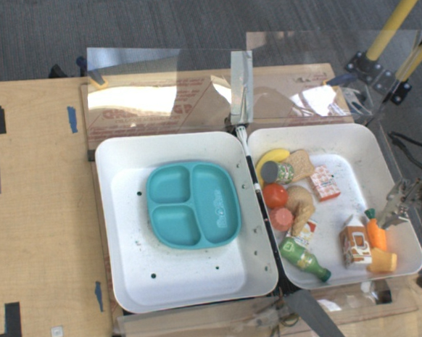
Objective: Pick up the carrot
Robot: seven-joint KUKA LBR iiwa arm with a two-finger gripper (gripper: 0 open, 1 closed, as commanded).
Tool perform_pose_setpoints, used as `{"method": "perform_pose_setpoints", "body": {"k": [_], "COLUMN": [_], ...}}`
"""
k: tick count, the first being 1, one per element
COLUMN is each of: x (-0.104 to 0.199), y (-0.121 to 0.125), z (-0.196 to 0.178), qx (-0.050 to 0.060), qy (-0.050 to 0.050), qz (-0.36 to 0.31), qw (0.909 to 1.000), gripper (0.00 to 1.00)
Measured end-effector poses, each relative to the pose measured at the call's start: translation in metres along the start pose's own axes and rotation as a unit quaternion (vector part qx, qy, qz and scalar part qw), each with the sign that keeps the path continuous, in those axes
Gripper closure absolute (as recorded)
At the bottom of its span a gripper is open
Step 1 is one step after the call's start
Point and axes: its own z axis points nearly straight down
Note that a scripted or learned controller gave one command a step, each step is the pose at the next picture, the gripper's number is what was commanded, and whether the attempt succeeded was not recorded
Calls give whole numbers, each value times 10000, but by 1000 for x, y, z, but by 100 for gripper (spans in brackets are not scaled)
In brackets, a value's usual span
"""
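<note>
The carrot (377, 235) is small and orange with a green top. It lies near the right wall of the right bin (385, 158), between a small brown-and-white carton (356, 246) and the bin's rim. My gripper (401, 204) is a faint grey shape at the right rim, just above and to the right of the carrot's green end. Nothing is seen held in it.
An orange wedge (383, 262) lies just below the carrot. The right bin also holds a banana (272, 157), a tomato (275, 195), a red carton (323, 183), a chicken leg (300, 206) and a green bottle (302, 257). A teal divided plate (193, 204) sits in the left bin (121, 229).
</note>
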Motion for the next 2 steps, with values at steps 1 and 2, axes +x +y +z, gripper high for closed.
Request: {"method": "perform_pose_setpoints", "body": {"k": [1, 2], "x": [-5, -6], "y": [2, 2], "z": [-17, -28], "qx": [-7, -8], "qy": [-99, -138], "qz": [-13, -18], "qw": [9999, 9999], "gripper": [100, 100]}}
